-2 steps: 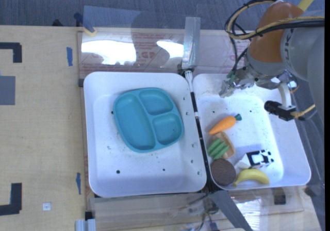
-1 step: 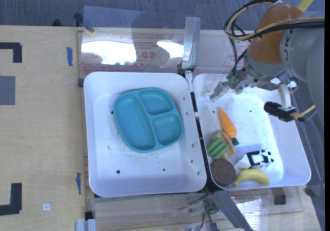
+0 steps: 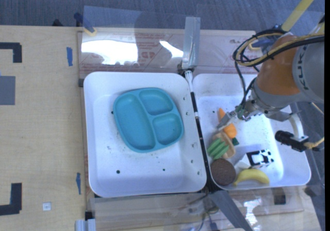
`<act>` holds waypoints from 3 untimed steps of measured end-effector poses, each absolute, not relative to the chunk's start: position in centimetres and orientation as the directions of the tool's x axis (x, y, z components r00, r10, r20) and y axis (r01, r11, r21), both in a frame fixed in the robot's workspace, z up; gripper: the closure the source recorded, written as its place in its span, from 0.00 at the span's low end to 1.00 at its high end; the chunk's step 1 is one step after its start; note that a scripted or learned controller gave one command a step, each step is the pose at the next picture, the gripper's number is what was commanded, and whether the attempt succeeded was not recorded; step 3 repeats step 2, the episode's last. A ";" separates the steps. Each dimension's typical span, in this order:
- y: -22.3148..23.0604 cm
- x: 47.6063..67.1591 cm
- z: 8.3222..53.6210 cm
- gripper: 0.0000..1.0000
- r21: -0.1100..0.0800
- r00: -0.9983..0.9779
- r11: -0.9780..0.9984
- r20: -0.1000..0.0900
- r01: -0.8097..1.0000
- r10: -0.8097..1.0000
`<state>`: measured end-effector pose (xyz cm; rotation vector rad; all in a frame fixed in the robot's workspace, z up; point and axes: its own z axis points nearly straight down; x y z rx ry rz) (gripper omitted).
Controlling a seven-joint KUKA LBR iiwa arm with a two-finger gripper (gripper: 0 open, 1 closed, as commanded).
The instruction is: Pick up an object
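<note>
The right bin (image 3: 289, 173) holds several small toys along its left side. A small orange piece (image 3: 221, 114) lies highest, and an orange and tan toy (image 3: 229, 132) sits below it. A green striped item (image 3: 218, 147), a round brown cookie (image 3: 223, 171), a yellow banana (image 3: 252, 176) and a black-and-white block (image 3: 259, 158) lie nearer the front. My gripper (image 3: 241, 113) hangs low in the right bin, just right of the small orange piece and above the orange and tan toy. Nothing is visibly held in it.
The left bin (image 3: 98, 163) holds a blue divided plate (image 3: 148, 119). A ridge (image 3: 195, 121) separates the two bins. A clear panel (image 3: 134, 47) and a metal post (image 3: 191, 39) stand behind the bins. The arm's orange band (image 3: 278, 72) and cables hang over the right bin's back.
</note>
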<state>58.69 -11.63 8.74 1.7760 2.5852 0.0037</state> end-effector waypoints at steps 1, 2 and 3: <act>-11.8 58.9 10.0 1.00 0.013 -0.356 0.356 -0.008 0.934 0.934; -4.3 60.8 18.9 1.00 0.010 -0.206 0.206 0.000 0.979 0.979; -4.3 60.8 18.9 1.00 0.010 -0.206 0.206 0.000 0.979 0.979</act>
